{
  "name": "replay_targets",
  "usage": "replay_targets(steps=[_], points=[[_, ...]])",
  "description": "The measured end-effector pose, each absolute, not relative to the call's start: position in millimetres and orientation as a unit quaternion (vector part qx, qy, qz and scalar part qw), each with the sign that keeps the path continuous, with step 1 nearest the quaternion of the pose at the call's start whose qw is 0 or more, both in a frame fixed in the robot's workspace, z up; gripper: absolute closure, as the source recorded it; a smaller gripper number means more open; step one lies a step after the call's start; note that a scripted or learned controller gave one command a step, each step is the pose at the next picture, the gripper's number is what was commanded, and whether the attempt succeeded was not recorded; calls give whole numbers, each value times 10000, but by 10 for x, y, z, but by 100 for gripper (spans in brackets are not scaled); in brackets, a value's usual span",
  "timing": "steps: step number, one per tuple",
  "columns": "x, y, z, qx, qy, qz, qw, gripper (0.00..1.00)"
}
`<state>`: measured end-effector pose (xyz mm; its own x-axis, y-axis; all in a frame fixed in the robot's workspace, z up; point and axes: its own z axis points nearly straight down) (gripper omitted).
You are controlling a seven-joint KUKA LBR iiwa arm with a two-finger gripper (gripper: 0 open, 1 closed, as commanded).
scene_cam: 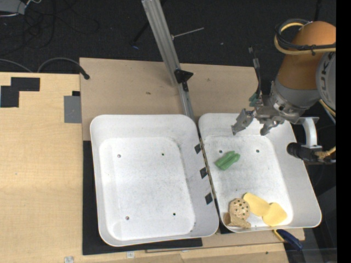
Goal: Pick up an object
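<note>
Camera view: arm comes in from the right, claw [254,125] hanging over the back part of the right bin [299,171], near its far rim. Fingers spread apart, nothing between them, so open and empty.

Things to pick all sit in the right bin. Green piece [227,160] lies alone on the bin floor, left-centre, close to the divider side, below and a bit left of the claw. Yellow piece [265,209] and a tan dotted piece [238,209] crowd the front corner, touching or nearly touching each other and hard against the front wall. Left bin [104,147] has bare floor.

Step in hand, as I judge it: choosing a target and lining up for descent, nothing grasped yet.

Doing it well: go for the green piece, it is nearest and has free space all round. It lies tilted, long axis slanted, so turn the wrist to close across its short width. Centre over its middle before dropping, keep fingers wide until low. Watch the bin wall on the left side. Front-corner pile is a worse pick: wall blocks a finger, two things jammed together.
</note>
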<state>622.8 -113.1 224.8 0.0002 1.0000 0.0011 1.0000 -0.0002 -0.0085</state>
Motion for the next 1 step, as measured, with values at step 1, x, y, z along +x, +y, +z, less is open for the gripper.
replay_targets(steps=[1], points=[[6184, -1126, 1805, -7073, -7069, 24, 33, 0]])
